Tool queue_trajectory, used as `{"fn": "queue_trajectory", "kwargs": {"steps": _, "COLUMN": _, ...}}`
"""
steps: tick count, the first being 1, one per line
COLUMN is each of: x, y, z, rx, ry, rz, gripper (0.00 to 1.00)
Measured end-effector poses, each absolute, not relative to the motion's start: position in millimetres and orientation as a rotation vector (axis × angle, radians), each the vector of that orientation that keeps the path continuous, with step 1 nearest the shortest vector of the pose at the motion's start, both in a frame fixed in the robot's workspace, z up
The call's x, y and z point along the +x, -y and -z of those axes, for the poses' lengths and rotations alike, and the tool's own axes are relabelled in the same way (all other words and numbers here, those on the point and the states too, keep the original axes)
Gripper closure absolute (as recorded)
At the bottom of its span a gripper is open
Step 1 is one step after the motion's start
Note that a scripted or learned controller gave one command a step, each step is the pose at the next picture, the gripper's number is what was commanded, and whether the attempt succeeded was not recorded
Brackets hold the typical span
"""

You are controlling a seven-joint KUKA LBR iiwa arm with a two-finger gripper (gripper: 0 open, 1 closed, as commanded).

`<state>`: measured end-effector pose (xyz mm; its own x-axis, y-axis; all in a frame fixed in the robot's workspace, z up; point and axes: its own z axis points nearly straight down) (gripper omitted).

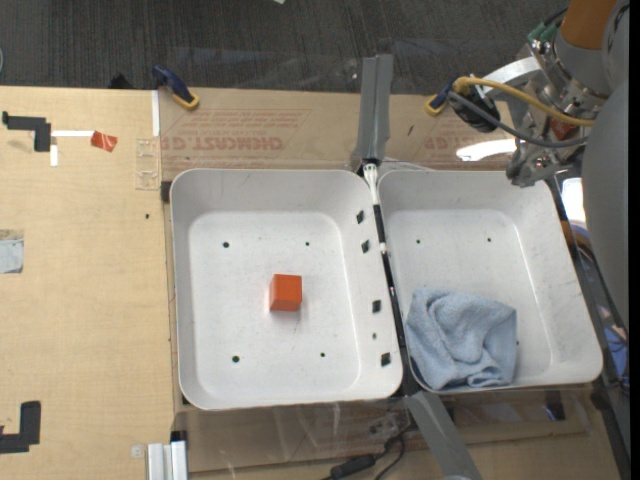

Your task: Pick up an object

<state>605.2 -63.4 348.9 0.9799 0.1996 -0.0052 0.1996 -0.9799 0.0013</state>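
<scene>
A small orange-red cube (286, 293) rests on the floor of the left white bin (200, 268), a little below its middle. A crumpled light blue cloth (462, 338) lies in the near left corner of the right white bin (540, 258). The gripper (523, 171) hangs above the far right corner of the right bin, well away from both the cloth and the cube. I see nothing held under it.
The grey arm (600, 88) with its cables (500, 103) comes in at the top right. A grey post (373, 108) stands behind the seam between the bins. Brown cardboard (260, 133) lies behind the bins, and a tan board (80, 268) to their left.
</scene>
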Motion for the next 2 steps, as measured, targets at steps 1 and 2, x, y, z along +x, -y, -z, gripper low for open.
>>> {"fn": "queue_trajectory", "kwargs": {"steps": 1, "x": 505.0, "y": 62, "z": -333, "rx": 3.124, "ry": -0.319, "rz": 0.011, "gripper": 1.0}}
{"fn": "queue_trajectory", "kwargs": {"steps": 2, "x": 538.9, "y": 52, "z": -296, "rx": 3.123, "ry": -0.324, "rz": 0.012, "gripper": 1.0}}
